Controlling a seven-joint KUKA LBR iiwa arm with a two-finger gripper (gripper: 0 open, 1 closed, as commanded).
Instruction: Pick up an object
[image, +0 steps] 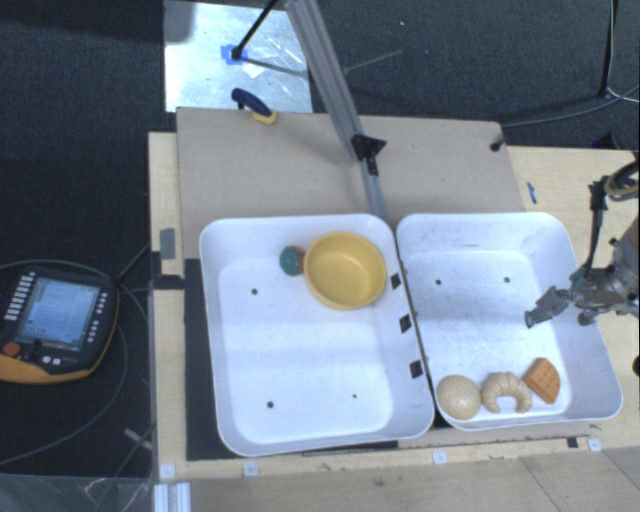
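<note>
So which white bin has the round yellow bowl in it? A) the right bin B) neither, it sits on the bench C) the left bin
C: the round yellow bowl sits at the back of the left white bin, beside a small dark green ball.

This is a robotics lab. A plain wooden bench (330, 170) stands on dark carpet (80, 120) and bears two shallow white bins, the left bin (300, 350) and the right bin (480, 270), fixed side by side with black clips (405, 323) at their shared edge. The gripper (545, 308) reaches over the right bin's outer edge. Far across the bench from it, beyond the left bin, a teach pendant (55, 322) with a lit screen lies on the carpet, its cable (130, 262) trailing. A metal pole (335, 90) slants up behind the bins, and small markers (437, 457) dot the bench's front edge.
</note>
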